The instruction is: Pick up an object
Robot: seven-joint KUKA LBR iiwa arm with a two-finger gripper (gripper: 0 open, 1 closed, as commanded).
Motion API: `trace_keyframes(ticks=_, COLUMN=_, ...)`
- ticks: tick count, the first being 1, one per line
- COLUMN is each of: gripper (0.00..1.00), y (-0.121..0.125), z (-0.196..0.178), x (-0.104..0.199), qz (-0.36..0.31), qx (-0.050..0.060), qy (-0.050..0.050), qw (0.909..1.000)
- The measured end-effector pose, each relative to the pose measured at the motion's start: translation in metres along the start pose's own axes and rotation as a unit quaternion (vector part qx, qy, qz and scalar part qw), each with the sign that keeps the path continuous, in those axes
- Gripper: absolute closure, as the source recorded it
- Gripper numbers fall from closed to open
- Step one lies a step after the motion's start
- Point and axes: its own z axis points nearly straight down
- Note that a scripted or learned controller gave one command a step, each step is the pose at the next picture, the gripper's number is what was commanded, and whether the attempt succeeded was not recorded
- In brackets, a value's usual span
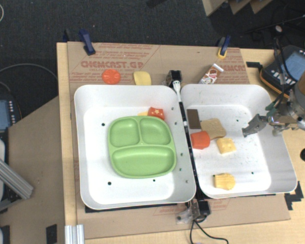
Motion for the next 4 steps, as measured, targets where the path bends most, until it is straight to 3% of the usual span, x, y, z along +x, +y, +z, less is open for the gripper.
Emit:
trace_keyframes(ticks=1, gripper=0.0, y=0.02, z=0.144, x=0.036, qz=-0.002, qx=0.005, qy=0.002, qw=1.0)
trace_keyframes(ticks=2, gripper=1.0, y=0.022, z=0.125, x=0.033, qz=0.0, qx=-0.002, qy=-0.001, qw=1.0)
trace_keyframes(ticks=3, gripper=0.0, y=0.021, z=0.126, x=0.033, qz=0.0, qx=-0.001, qy=0.0, qw=1.0)
trace_keyframes(ticks=4, gripper=0.0, y=0.039, z=0.146, x=-0.018, qz=0.002, qx=-0.001, qy=-0.002, qw=1.0)
